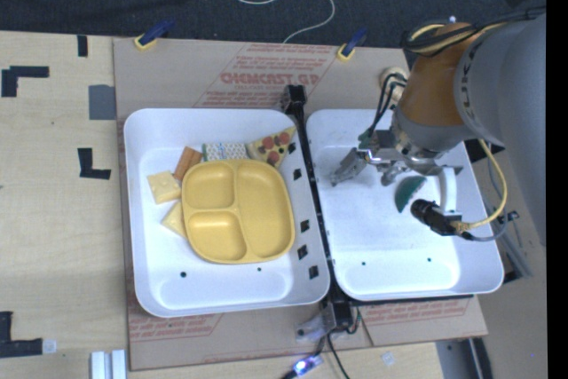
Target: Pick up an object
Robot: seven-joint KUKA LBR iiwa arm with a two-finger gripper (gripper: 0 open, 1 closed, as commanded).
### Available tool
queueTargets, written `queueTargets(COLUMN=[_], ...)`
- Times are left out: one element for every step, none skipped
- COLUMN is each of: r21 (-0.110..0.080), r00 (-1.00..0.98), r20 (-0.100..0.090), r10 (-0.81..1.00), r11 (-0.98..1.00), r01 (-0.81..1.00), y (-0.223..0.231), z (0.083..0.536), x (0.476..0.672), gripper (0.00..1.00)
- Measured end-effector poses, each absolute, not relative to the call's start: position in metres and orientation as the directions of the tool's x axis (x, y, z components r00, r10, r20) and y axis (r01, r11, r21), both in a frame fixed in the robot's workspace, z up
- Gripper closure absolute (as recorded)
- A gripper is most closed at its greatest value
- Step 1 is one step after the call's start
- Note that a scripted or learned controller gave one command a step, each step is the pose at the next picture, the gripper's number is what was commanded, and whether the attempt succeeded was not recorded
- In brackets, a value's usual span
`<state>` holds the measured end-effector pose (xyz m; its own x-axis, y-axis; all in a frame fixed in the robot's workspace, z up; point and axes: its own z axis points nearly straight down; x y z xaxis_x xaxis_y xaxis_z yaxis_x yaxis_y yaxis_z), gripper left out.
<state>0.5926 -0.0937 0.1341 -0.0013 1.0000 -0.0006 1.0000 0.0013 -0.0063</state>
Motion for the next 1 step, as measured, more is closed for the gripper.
queueTargets(r21=[-0.002], r00=[-0.002], r20=[-0.001], r10=[1.0], r11=[0.002], r01=[1.0], y=[-0.0929], z=[0.0814], x=[0.5919], gripper=[0.0])
